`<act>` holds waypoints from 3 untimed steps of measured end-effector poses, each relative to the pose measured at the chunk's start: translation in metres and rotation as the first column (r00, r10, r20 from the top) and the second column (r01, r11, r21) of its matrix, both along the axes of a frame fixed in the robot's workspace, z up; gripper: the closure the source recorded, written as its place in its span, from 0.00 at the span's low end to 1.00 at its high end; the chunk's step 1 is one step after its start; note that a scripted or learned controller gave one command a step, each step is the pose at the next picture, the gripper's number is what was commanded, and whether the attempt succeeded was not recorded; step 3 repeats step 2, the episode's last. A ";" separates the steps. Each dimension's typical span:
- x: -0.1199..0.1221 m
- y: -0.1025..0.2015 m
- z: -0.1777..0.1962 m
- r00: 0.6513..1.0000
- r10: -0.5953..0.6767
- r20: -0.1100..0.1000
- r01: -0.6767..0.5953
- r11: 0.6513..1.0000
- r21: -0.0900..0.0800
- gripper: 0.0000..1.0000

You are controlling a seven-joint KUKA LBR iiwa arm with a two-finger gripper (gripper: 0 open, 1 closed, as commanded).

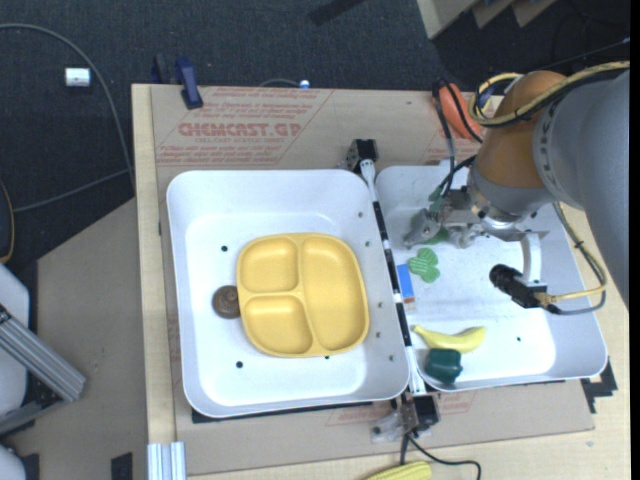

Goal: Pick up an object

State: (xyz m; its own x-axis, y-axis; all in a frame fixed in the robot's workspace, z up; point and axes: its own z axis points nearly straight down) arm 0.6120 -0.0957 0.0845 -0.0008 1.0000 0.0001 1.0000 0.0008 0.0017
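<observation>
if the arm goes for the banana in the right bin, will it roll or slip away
The banana looks like a smooth, glossy toy, so it may slip between hard fingers. Its curved shape lying flat suggests it would pivot or slide rather than roll far. It touches the dark green object near the right bin front edge, which may block it or get nudged too.

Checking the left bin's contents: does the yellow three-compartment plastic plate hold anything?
Empty. All three compartments of the yellow plate show bare yellow; the small brown round object lies beside it.

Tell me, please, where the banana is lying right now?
The banana lies in the right bin, near its front left corner, just above the dark green object and below the blue block.
</observation>
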 end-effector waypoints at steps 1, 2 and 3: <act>-0.045 0.004 0.000 1.000 -0.001 -0.004 0.001 1.000 0.001 0.00; -0.008 -0.009 0.000 1.000 0.000 0.000 0.000 1.000 -0.001 0.00; -0.008 -0.009 0.000 1.000 0.000 0.000 0.000 1.000 -0.001 0.00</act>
